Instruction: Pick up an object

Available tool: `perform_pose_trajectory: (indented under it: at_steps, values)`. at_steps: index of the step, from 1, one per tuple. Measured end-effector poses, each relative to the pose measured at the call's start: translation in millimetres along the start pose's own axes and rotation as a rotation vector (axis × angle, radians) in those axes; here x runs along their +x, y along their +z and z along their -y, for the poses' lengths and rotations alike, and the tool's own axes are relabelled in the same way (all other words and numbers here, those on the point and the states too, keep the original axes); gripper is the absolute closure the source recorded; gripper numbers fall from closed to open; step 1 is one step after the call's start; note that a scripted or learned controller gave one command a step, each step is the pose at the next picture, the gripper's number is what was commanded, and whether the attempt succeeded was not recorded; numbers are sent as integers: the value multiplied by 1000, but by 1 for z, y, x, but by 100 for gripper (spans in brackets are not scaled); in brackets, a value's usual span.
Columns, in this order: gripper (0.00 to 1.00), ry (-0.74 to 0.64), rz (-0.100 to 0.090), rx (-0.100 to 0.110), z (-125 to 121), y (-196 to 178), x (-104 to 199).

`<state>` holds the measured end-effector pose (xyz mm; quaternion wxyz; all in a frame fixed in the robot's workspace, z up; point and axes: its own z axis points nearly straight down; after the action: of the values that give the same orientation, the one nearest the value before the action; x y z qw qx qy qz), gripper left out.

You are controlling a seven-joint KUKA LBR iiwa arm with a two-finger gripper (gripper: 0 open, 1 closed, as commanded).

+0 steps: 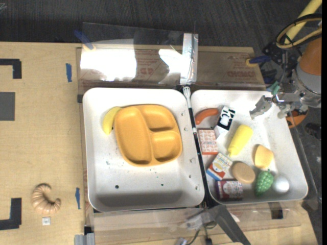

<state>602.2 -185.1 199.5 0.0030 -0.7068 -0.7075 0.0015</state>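
Bright overhead light, strong glare on clear panel point(135, 60), soft shadows, slightly grainy

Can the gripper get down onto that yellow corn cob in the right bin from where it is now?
Probably yes. The gripper sits over the right bin's upper right part, and the corn cob lies down-left of it with its top bare. The black-and-white box crowds its upper end.

Overhead, slanted — both bins point(92, 137)
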Motion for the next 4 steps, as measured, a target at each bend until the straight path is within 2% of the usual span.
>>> perform_pose_trajectory:
  at_steps: [1,2,3,4]
  values:
    - [0,-129,5,-8,10,-77,-31]
    - [0,-93,-2,6,53,24,52]
    - [0,63,1,-8,42,113,53]
    - [0,119,2,-6,27,113,51]
